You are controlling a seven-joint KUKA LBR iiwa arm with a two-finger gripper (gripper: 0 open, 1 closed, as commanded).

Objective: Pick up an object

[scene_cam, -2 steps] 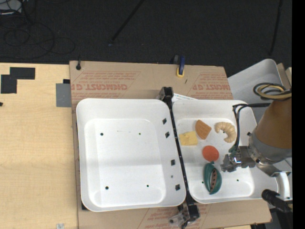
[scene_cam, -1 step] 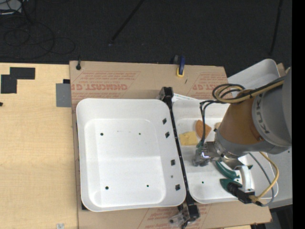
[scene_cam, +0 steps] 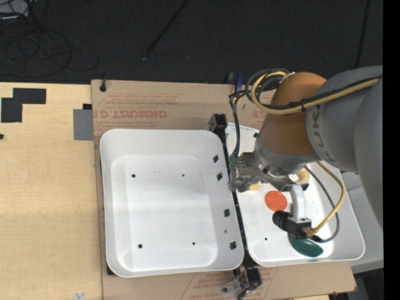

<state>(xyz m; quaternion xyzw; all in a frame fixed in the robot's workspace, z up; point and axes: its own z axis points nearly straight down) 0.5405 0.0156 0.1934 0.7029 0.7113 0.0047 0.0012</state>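
Camera view looks down on my arm [scene_cam: 294,120], which comes in from the right of the frame over the right bin [scene_cam: 353,245]. My gripper [scene_cam: 245,179] sits low at the left side of that bin, right by the wall next to the left bin [scene_cam: 162,192]. My wrist covers it from above, so I cannot tell if it is wide or narrow, or if it has anything in it.

A small orange round thing [scene_cam: 275,200] lies in the right bin, just beside my gripper, toward the lower right. A dark green thing [scene_cam: 307,247] lies further down, near the bottom edge of the bin. I think the orange one is the one to go for, since it is closest.

What could go wrong? My gripper is very near the bin wall, so it might bump it or grab it. The orange thing looks flat, so it may slip or get pushed away. I also seem a bit off to its side, so I could close on nothing.
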